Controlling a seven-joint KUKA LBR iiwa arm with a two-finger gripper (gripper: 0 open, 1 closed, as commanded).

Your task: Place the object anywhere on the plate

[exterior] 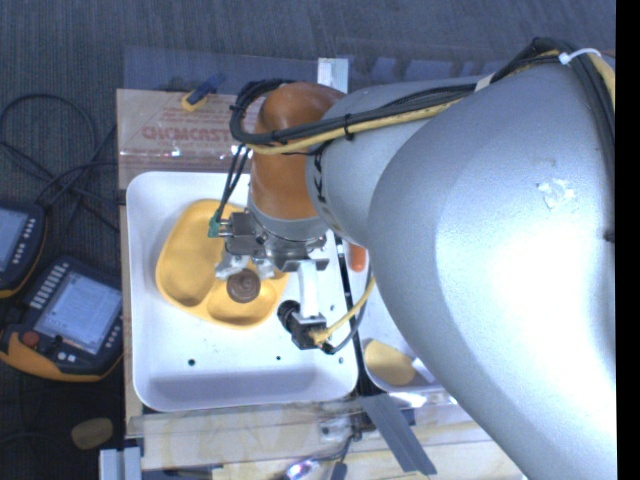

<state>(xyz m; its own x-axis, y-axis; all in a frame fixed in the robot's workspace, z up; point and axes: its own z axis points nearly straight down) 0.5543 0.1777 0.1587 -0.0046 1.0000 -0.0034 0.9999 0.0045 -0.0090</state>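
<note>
Huge grey arm (480, 258) hogs the right side, its gripper (245, 268) down over the yellow plate (185, 258) in the left white bin (160, 368). Can't tell its state, or make out the object. Red lettering on the cardboard (180, 128) is too blurry to read.

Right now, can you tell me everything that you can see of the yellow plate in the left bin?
The yellow plate looks like smooth, glossy plastic, with a raised rim and a shallow dished middle. It lies flat on the floor of the left white bin, in the upper half. Its right part is hidden under the gripper. A small round brown object shows at the plate's lower right; whether it rests on the plate cannot be told.
</note>
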